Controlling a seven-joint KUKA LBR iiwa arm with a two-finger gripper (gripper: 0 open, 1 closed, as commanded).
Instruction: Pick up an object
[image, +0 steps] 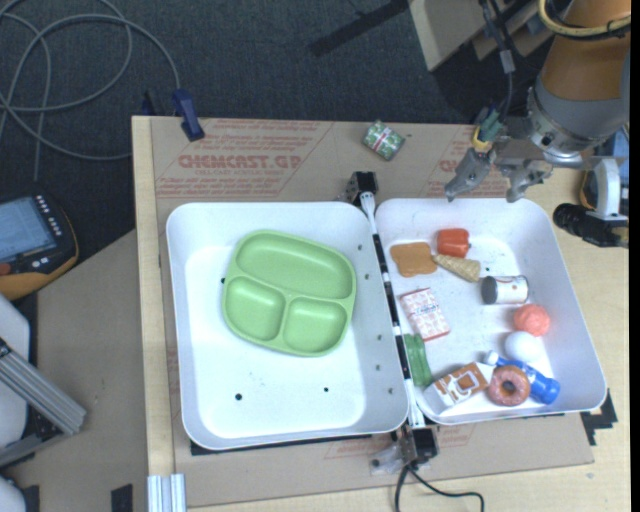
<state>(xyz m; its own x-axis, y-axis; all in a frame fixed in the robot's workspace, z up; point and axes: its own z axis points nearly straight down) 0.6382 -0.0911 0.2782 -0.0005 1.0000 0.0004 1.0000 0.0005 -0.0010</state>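
A green sectioned plate (290, 293) is lying in the left bin (200, 400), taking up its upper middle part, with bare white floor showing below it. Moving rightward across the divide, the right bin (575, 330) is holding a scatter of small things: a green stick (416, 360) is lying along its left wall, a pink-and-white carton (424, 313) is sitting just above it, and a brown flat piece (411, 259) is resting near the top left corner. Beside that, a red block (453, 241) is touching the wide end of a tan cone (458, 266). Lower down, a small printed box (461, 383) is lying next to a frosted doughnut (511, 386), which is leaning against a blue-and-white toy (537, 381). A grey-and-white can (505, 289) is lying on its side near the middle, with an orange-pink ball (532, 320) below it. The gripper (497, 182) is hanging over the bin's far rim, above the objects, its two fingers spread apart and gripping nothing.
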